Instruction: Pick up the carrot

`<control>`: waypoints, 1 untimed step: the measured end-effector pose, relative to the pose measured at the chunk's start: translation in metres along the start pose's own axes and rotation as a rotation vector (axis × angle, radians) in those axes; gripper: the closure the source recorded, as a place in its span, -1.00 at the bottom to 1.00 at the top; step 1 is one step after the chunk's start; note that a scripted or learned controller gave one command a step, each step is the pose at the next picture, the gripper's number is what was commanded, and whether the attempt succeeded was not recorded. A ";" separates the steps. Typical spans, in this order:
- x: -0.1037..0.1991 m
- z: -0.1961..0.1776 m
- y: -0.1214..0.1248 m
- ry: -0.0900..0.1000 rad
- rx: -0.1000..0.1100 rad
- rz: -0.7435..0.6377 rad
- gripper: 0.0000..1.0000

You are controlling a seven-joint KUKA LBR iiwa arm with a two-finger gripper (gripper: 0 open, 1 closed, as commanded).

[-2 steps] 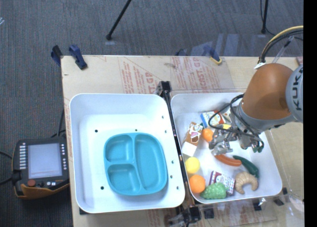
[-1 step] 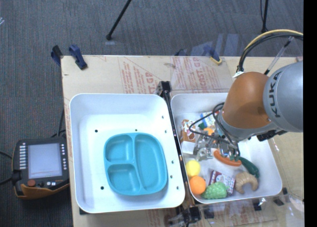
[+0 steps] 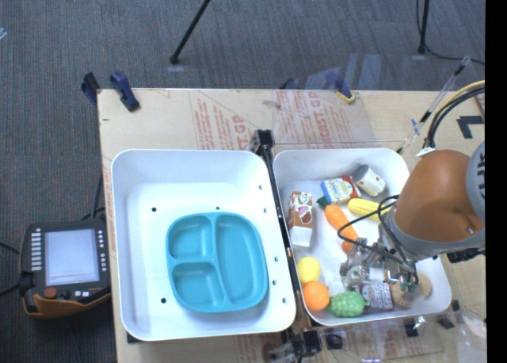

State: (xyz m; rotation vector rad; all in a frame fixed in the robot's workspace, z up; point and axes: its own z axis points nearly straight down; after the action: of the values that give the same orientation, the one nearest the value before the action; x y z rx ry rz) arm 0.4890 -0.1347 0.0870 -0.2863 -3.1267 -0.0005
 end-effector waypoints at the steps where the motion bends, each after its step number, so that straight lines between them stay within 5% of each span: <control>1: -0.022 -0.001 0.056 -0.005 -0.001 0.045 1.00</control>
State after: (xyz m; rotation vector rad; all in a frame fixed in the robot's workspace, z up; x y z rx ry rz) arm 0.5209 -0.0831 0.0877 -0.3572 -3.1241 -0.0007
